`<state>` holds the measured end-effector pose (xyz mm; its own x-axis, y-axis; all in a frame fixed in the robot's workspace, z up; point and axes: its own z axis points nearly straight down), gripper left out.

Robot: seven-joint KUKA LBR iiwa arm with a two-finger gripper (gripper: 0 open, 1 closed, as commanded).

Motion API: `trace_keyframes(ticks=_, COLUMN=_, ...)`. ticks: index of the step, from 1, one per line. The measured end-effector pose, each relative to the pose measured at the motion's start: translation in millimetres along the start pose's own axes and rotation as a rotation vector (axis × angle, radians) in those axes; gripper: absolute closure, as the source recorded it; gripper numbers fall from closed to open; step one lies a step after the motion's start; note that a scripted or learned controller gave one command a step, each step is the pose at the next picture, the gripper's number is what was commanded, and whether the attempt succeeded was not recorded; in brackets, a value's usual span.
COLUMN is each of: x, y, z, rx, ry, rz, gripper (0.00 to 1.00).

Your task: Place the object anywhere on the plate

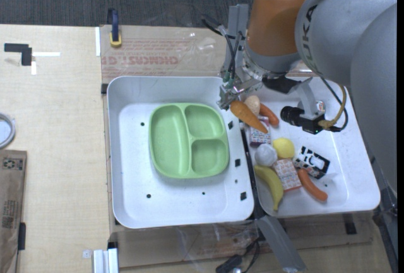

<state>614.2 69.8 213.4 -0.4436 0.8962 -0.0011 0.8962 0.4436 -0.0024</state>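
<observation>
Gripper [228, 96] poised over the divide between bins, jaw state impossible to tell. Just below-right, touching or nearly so: carrot [247, 116], long axis slanting down-right, in the right bin. Left of both, close by: green plate [188, 139].

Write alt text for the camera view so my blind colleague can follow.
The gripper hangs over the divide between two white bins, a carrot just beneath it. The left bin holds a green three-compartment plate; the right bin holds a banana, a lemon and other toy food.
</observation>
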Motion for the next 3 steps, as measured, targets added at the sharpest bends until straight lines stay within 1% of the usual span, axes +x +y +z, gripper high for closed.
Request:
trace_keyframes(ticks=1, x=-1, y=0, z=-8, rx=0.001, ry=-0.001, rz=-0.001, gripper=1.00)
trace_keyframes(ticks=2, x=37, y=-11, z=100, rx=-0.007, ry=-0.001, rz=0.000, gripper=1.00)
trace_keyframes(ticks=3, x=37, y=-10, z=99, rx=-0.011, ry=-0.002, rz=0.000, gripper=0.00)
